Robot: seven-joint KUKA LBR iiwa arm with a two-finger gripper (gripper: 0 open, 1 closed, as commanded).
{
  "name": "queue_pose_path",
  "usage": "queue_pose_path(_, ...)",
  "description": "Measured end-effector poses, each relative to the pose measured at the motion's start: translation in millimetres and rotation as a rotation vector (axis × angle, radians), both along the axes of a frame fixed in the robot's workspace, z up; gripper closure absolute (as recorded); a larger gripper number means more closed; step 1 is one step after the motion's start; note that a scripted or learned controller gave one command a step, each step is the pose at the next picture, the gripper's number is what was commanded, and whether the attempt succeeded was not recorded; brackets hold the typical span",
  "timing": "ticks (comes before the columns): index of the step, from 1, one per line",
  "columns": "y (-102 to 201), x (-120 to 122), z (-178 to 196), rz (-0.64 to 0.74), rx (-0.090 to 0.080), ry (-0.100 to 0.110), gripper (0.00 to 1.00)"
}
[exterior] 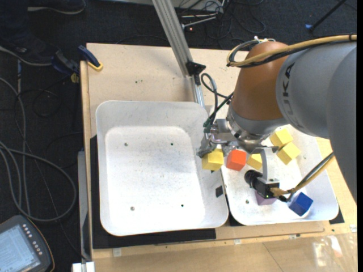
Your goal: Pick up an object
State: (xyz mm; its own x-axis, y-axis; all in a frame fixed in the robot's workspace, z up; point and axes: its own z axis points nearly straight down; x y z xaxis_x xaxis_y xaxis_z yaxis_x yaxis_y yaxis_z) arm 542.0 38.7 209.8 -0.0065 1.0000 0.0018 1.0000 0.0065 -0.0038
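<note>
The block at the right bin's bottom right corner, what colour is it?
Blue, seen clearly in the camera view, with a paler face on its lower side.

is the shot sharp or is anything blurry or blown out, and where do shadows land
Camera view: the blocks in the right bin are soft-edged, like the blue block; the left bin floor is bright but keeps its speckles; the arm looms large, casting a faint shadow beside the yellow block.
</note>
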Motion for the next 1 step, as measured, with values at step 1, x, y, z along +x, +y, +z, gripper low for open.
queue_pose_path(1,51.2,-34.4,12.6,0.001,0.000,0.000,1.00)
